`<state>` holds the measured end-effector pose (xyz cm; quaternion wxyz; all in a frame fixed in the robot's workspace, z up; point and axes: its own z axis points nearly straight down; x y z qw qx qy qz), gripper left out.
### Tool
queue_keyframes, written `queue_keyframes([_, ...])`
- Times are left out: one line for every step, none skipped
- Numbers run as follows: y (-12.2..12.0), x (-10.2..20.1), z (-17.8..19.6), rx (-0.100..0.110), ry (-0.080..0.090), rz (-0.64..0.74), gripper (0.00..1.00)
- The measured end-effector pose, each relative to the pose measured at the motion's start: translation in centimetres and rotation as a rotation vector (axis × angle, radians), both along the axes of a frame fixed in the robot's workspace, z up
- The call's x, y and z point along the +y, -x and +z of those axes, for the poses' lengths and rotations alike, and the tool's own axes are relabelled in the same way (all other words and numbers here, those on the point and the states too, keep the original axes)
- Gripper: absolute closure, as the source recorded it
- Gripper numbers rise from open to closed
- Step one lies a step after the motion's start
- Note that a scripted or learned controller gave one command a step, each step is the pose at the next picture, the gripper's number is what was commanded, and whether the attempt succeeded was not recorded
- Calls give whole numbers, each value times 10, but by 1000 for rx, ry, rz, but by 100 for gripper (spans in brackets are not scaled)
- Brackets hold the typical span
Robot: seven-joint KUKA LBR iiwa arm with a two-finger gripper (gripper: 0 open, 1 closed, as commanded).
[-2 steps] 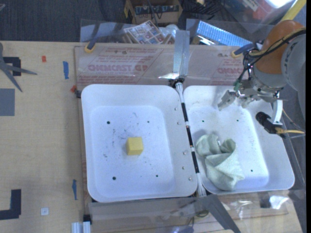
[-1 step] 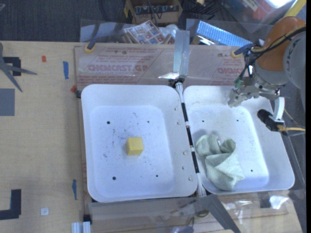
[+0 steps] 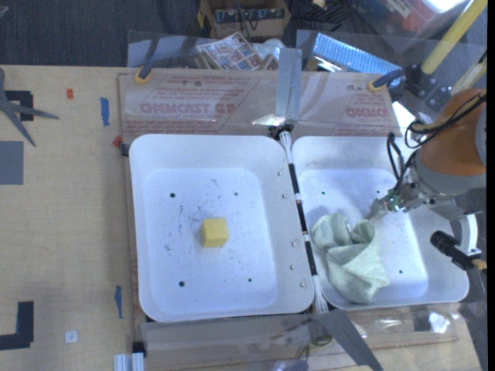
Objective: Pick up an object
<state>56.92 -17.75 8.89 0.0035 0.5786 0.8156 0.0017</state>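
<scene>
Presently, camera view: cloth [image 3: 352, 257], crumpled in right bin [image 3: 441, 284]; soft, light, limp, best pinched at a raised fold. Hand [image 3: 384, 206] just beside its upper edge; grip state cannot be told. Yellow block [image 3: 215, 233] in left bin [image 3: 155, 168].

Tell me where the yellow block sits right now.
The yellow block lies near the middle of the left bin in the camera view, alone on its floor, across the divider from the crumpled cloth in the right bin.

Soft cloth [image 3: 352, 257], scuffed plastic bin [image 3: 209, 234]
</scene>
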Motion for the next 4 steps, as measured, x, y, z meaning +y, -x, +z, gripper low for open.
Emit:
queue_keyframes([6, 75, 36, 5, -3, -455, 100])
queue_keyframes([6, 75, 35, 5, -3, -456, 0])
queue_keyframes([-20, 71, 26, 4, -2, -398, 0])
queue_keyframes([-37, 73, -1, 1, -4, -463, 0])
